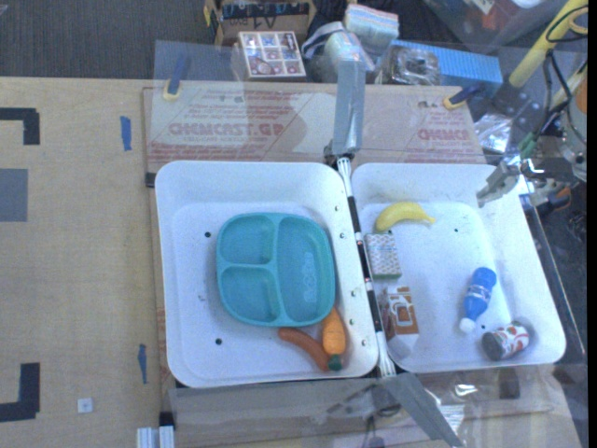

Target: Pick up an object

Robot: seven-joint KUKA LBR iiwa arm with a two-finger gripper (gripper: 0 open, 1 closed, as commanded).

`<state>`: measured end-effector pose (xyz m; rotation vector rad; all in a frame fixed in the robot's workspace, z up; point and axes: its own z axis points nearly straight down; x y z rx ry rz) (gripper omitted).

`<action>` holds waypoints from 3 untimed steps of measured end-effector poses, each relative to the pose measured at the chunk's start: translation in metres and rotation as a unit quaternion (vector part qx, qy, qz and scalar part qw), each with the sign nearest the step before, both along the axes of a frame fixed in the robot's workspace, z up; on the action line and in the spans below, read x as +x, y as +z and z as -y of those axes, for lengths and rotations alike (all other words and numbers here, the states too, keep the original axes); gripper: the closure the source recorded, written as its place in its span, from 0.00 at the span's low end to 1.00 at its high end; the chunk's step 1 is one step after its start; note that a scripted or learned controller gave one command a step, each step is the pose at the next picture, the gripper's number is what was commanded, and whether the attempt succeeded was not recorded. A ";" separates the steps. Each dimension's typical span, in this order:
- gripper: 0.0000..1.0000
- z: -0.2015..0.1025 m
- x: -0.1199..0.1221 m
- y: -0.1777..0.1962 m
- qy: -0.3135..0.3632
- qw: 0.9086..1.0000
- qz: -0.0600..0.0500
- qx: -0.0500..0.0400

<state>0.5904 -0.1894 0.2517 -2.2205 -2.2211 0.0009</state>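
The things I could pick up lie in the two white bins. In the right bin point(548, 292) a yellow banana point(403, 216) rests near the far left corner, curved side away from me. Just in front of it, along the bin's left wall, sits a small patterned box point(382, 255), and nearer the front edge an orange-and-white carton point(401, 312) lies flat. Toward the right side a blue bottle point(479, 293) with a white cap lies tilted, cap pointing to the front. Just beside that cap, a can point(506, 340) lies on its side in the front right corner.

In the left bin point(177, 250) a teal divided plate point(275, 269) takes up the middle. At its front right edge an orange toy carrot point(333, 334) touches the rim of the plate, and a brownish sausage point(303, 343) lies against the carrot, slanting toward the front.

My hand point(497, 185) hangs over the far right corner of the right bin, above the rim and well apart from the bottle and the can. It grips none of the things, and I cannot tell whether it is spread or pressed together.

The bins sit touching side by side on a tan worktop point(75, 250). Behind them lie a clear printed sheet point(242, 119), a cardboard box point(258, 7) and other clutter.
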 end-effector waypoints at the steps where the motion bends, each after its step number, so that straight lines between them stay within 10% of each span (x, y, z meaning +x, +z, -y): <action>1: 0.00 -0.038 -0.008 -0.109 0.067 0.998 0.001 0.000; 2: 0.00 -0.059 0.060 -0.165 0.128 0.992 0.004 -0.001; 3: 1.00 -0.059 0.060 -0.154 0.128 0.992 0.005 -0.001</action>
